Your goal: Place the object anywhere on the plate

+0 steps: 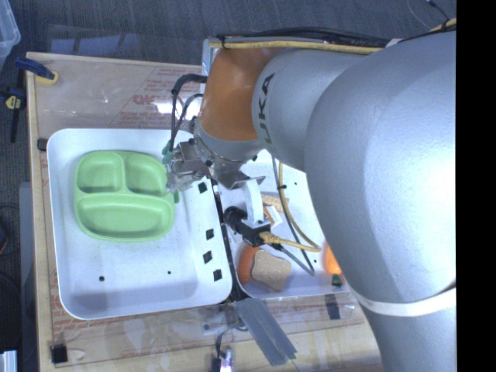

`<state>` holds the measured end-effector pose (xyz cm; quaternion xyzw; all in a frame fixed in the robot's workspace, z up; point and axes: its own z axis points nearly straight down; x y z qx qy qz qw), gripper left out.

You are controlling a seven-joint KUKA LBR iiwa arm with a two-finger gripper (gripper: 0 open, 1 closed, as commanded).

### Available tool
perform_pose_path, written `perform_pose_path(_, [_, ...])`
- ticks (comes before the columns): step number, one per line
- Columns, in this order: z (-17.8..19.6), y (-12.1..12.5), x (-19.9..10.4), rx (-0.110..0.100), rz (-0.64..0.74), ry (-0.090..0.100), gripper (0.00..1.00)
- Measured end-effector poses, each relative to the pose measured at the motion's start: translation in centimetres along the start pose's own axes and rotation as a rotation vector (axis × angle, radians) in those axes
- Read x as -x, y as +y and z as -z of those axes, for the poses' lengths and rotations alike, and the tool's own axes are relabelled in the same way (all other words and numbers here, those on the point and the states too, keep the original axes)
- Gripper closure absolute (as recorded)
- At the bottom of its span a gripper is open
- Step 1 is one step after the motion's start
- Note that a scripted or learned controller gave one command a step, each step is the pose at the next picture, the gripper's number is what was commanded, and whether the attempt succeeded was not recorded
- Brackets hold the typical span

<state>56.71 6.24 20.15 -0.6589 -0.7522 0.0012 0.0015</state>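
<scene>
A light green plate [122,194] with three compartments lies in the left white bin [116,285], toward its back left. My gripper [180,170] hangs over the plate's right rim, close to the wall between the two bins. From this angle the wrist and arm cover most of it. A small green bit shows just under the gripper at the plate's edge, and I cannot tell whether it is a held object or part of the plate.
The right bin [291,289] lies mostly under the arm. An orange ball [246,263], a tan block [271,272] and an orange piece [331,260] show at its front. Cables [291,235] hang from the wrist above them. A grey clamp [263,332] juts from the bench's front edge.
</scene>
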Motion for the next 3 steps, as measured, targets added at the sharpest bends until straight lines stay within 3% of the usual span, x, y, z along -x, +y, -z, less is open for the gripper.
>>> perform_pose_path(1, [-6.3,3.8,-7.3,-0.002,-0.124,-0.001,1.0])
perform_pose_path(2, [-11.1,6.0,-2.8,-0.003,-0.106,0.0,1.0])
perform_pose_path(3, [-0.9,8.5,1.9,0.0,-0.667,0.001,1.0])
